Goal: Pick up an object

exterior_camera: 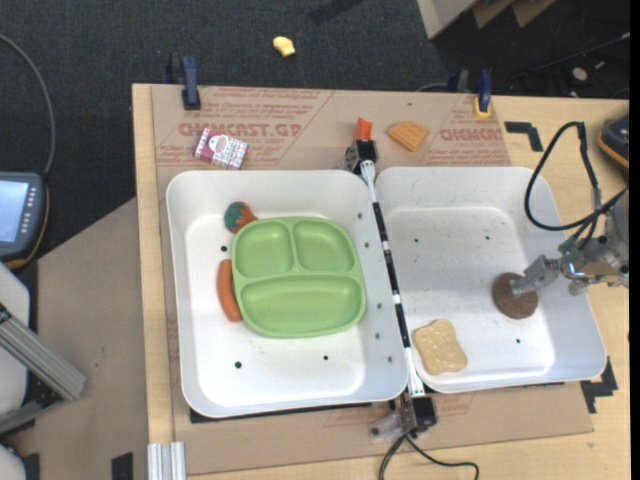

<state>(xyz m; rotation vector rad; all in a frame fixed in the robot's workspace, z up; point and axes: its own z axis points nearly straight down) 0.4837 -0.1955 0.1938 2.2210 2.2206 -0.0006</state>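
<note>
In the right bin a round brown disc lies near the right wall. My gripper reaches in from the right and sits low, right over the disc's upper edge; whether it touches the disc is unclear. A tan slice of toast lies at that bin's front left corner. The left bin holds a green divided plate, an orange sausage-like piece beside the plate's left rim, and a small green and red item at its top left corner.
On the cardboard behind the bins lie a pink packet, a small orange piece and an orange cracker. A black cable loops over the right bin's far right corner. A yellow item lies on the dark floor.
</note>
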